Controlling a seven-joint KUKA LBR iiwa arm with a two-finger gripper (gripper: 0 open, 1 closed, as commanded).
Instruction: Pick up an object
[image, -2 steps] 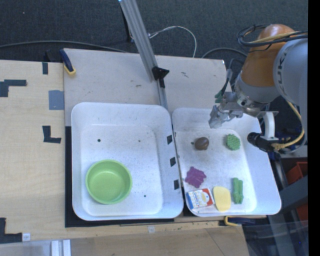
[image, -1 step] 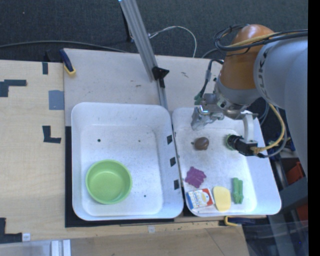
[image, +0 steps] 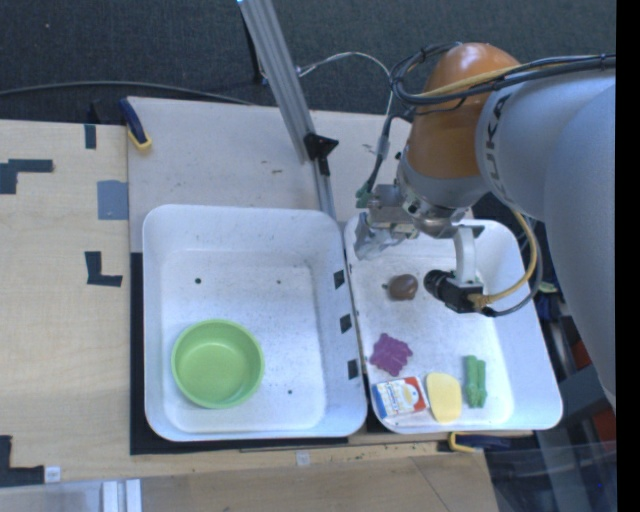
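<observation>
You see the gripper over the right bin's back-left corner, grip state can't be told, w/ the nearest pick, a brown lump, lying just toward the bin's front-right of it, roundish, no clear long axis.

The arm is cut off by the frame at 3 o'clock. The far rim of the right bin is hidden beneath the wrist at 12 o'clock. The pincer is blurred. The label on the small packet is too small to be read.
</observation>
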